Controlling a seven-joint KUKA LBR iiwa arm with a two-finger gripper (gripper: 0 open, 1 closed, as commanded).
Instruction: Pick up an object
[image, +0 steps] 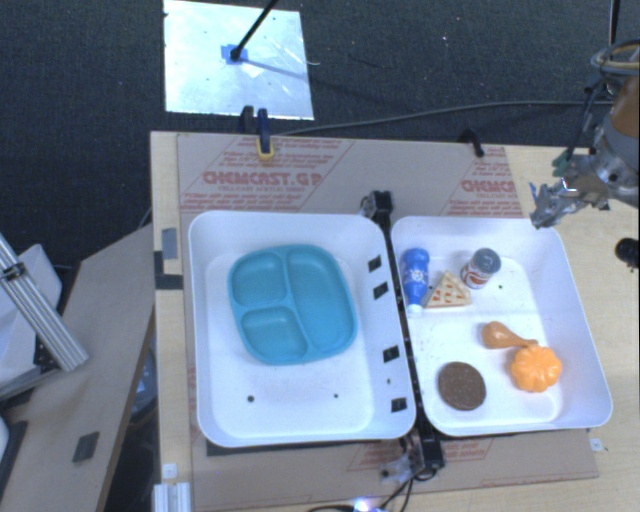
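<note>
- Tabletop (330, 165): carries 2 white bins side by side, joined along a black centre strip.
- Left bin (215, 330): holds 1 blue tray (292, 303) with 3 compartments, lying flat near the bin's middle.
- Right bin (575, 330): holds 6 objects.
- Bottle (414, 272): blue and white, lying against the right bin's left wall, near the far end.
- Can (482, 268): small, upright, grey top, near the far wall, just right of the bottle.
- Wedge (447, 293): tan triangular piece, touching the bottle on its left, with the can just beyond its far right corner.
- Drumstick (503, 336): orange-brown, lying in the bin's right half, its thin end touching the pumpkin.
- Pumpkin (536, 367): orange, nearest the bin's right wall.
- Disc (462, 385): dark brown, round, flat, near the bin's near wall, left of the pumpkin.
- Pincer (548, 210): at the far right corner of the right bin, above the rim, well apart from all 6 objects. Nothing is seen between its fingers. Whether the fingers are spread or pressed together cannot be told from this view.
- Arm (615, 120): enters from the right edge, above the tabletop.
</note>
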